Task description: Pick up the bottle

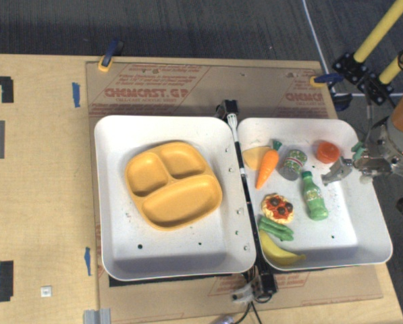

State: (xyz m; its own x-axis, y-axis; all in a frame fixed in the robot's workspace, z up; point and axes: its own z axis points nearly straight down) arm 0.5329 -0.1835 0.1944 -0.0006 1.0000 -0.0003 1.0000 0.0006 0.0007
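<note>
The green bottle [314, 196] is lying in the right bin [363, 238], beside the pizza toy [278, 208]. The gripper [341, 170] is hovering just up-right of it, and I cannot tell its state. A descent could be nudging the bottle aside, or catching the nearby tomato [327, 152].

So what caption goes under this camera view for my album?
Robot tool hovers at the right bin's edge near a green bottle, with toy food beside it.
</note>
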